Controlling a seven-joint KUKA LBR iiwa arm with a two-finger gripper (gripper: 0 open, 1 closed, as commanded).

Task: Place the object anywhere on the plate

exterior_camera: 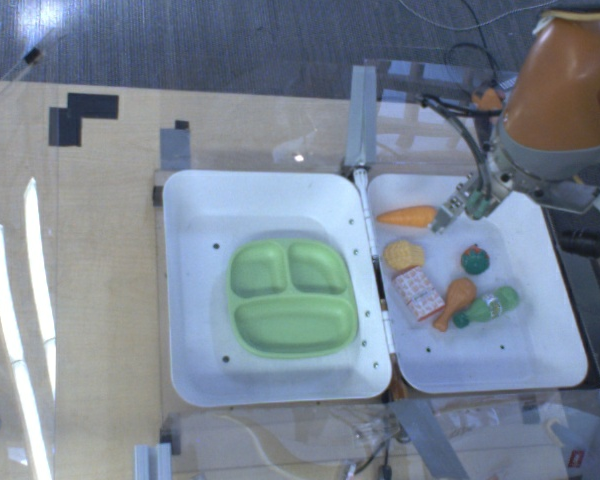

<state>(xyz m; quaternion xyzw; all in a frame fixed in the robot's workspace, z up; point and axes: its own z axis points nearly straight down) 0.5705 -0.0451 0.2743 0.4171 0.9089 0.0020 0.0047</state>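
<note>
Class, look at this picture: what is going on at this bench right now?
A grey and orange robot arm reaches into the right bin, its gripper low beside the toy carrot. Nothing shows between its fingers. A chicken drumstick, a green bottle and other toy foods lie nearby. The green divided plate sits in the left bin, with no toy food on it.

No readable text; print on red-white packet illegible.
</note>
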